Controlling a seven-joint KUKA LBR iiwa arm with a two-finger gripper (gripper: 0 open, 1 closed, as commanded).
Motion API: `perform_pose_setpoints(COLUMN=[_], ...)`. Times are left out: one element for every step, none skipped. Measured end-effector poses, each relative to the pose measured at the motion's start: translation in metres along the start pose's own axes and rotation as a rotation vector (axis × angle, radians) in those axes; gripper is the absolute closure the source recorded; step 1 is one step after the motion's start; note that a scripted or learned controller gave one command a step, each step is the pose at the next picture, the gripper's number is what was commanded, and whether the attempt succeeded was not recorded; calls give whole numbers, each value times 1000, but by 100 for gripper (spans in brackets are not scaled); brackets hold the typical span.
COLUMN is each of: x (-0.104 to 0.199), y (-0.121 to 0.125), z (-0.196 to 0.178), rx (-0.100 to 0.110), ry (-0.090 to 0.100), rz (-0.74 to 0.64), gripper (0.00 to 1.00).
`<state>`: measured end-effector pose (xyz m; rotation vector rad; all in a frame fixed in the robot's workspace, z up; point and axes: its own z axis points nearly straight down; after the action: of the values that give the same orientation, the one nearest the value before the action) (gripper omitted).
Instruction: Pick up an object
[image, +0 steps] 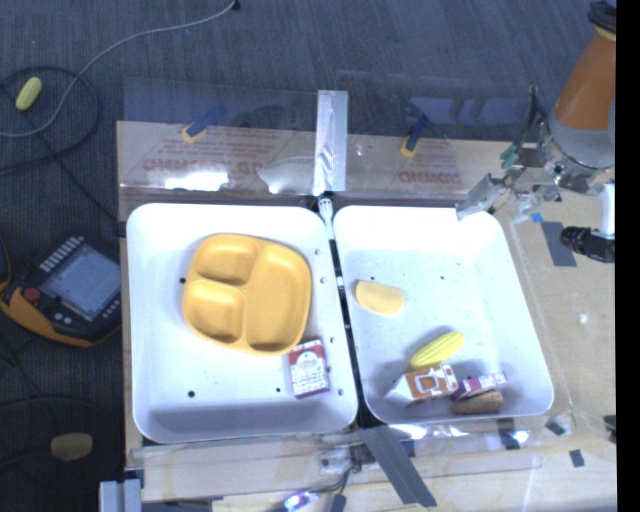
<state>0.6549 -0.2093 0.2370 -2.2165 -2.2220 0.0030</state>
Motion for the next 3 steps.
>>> perform_pose_setpoints(x=[23,27,52], y=[-66,-138,-164], z=[105,148,147], rx=[2,-14,-23], ry=[-2,-2,-11], rz=[194,137,-64], gripper=[0,0,0])
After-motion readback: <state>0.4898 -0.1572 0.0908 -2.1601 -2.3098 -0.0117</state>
